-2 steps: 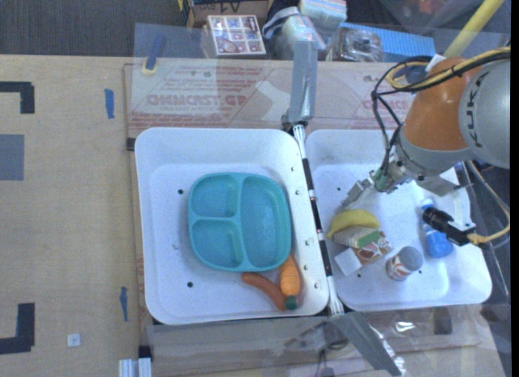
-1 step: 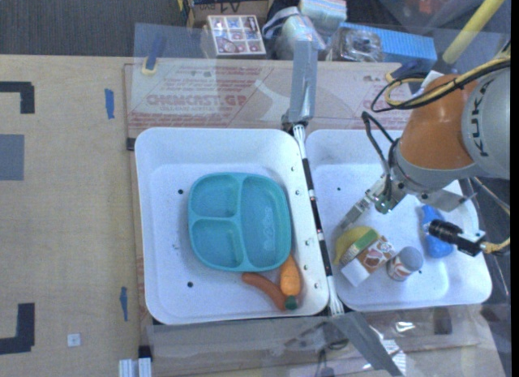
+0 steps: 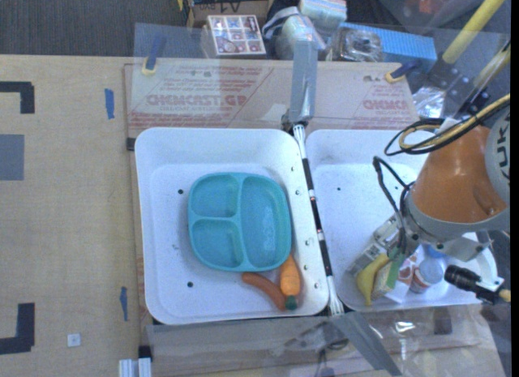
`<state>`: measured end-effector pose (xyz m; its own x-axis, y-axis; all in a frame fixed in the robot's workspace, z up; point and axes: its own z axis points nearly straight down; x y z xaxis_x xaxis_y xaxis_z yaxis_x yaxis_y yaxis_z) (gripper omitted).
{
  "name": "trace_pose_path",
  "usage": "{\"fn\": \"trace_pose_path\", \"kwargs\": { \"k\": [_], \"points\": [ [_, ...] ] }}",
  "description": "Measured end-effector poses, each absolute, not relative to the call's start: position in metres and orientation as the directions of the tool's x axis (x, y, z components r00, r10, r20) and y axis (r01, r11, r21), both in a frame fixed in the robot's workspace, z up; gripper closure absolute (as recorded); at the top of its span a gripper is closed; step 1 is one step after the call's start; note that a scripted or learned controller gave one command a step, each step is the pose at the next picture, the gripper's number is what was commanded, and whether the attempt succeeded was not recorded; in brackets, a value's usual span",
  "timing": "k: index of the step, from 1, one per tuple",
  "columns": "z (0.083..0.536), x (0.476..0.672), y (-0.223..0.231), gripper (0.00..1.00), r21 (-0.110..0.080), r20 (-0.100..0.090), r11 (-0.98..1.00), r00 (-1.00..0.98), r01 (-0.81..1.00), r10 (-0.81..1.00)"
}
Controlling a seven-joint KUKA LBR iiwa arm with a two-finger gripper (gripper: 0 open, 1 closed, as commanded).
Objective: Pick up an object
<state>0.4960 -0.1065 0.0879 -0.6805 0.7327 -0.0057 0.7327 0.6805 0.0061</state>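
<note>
The arm (image 3: 454, 185) reaches down into the right bin (image 3: 349, 173), and its claw (image 3: 388, 252) hangs low over that bin's near edge, in among a small heap of things. A yellow banana (image 3: 369, 276) lies right under and against the claw, with a green piece (image 3: 393, 274) just beside it and a small white packet with red print (image 3: 412, 274) next to that, toward the bin's near right corner. Whether the claw is open, closed or gripping anything I cannot tell; the wrist and the clutter hide the tips.

The left bin (image 3: 162, 164) holds a teal divided plate (image 3: 239, 221) near its middle. An orange carrot (image 3: 289, 278) and a reddish sausage (image 3: 263, 286) lie touching each other at the plate's near right rim, close to that bin's near right corner.

The banana looks the likeliest target. The risk is crowding: with the things packed together against the bin's near wall, the claw could land on two at once, or press on the banana's curved back so it rolls aside and the claw shuts on nothing. The wall so close could also block one side of the claw. Loose cables (image 3: 397, 181) hang by the wrist and might snag.
</note>
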Motion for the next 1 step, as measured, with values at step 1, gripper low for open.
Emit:
{"fn": "trace_pose_path", "kwargs": {
  "k": [1],
  "points": [
    [0.0986, 0.4974, -0.1067, 1.0, 0.01, -0.01, 0.679, -0.679, 0.734, 0.734]
  ]
}}
